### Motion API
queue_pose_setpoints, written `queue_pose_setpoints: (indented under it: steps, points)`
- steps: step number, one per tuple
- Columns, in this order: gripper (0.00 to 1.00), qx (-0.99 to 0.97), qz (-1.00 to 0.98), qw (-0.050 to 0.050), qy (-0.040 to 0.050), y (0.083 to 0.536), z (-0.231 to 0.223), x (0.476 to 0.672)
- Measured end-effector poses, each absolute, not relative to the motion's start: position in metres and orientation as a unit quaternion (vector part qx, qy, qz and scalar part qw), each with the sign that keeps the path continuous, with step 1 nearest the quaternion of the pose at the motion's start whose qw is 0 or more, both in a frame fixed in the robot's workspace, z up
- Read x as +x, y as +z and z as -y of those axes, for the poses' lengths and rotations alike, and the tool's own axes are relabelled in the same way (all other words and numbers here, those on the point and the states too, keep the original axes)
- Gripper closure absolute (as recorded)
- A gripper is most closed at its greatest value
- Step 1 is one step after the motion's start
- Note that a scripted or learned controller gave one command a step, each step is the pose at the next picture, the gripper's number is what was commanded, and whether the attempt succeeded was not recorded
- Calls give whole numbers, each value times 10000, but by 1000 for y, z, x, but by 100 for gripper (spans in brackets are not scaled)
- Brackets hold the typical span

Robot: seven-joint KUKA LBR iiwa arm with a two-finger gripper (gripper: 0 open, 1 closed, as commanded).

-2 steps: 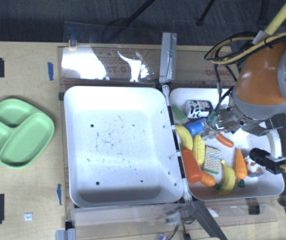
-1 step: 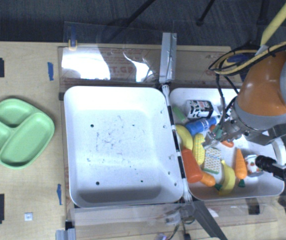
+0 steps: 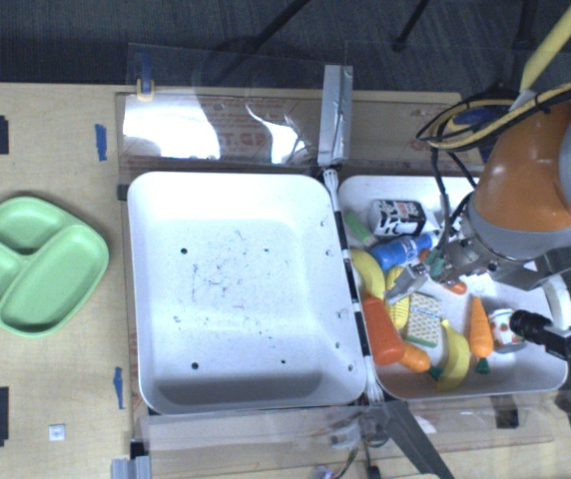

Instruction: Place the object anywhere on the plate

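Note:
The green divided plate (image 3: 34, 264) lies on the bench at the far left, outside both bins. Toy foods are piled in the right bin (image 3: 550, 367): a blue bottle (image 3: 401, 251), a black-and-white can (image 3: 397, 215), a yellow banana (image 3: 367, 270), an orange-red piece (image 3: 383, 333), a yellow waffle-like piece (image 3: 421, 318), a carrot (image 3: 479, 328) and a second yellow piece (image 3: 455, 355). My gripper (image 3: 439, 265) is low over this pile, just right of the blue bottle, under the orange-banded wrist (image 3: 527, 183). What it touches is hidden by the clutter.
The left white bin (image 3: 236, 277) lies between the plate and the right bin. A metal divider (image 3: 333, 118) and a shiny sheet stand behind the bins. Black marks sit on the bench's left edge. Cables hang near the arm.

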State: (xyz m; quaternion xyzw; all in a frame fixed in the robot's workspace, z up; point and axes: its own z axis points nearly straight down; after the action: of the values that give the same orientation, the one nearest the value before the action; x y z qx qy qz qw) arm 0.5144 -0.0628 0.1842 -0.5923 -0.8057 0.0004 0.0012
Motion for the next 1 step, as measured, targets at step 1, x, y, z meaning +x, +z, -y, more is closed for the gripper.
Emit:
queue_pose_setpoints:
  steps: [1]
  points:
    - [100,-5922,8058,3,0,194,63,515]
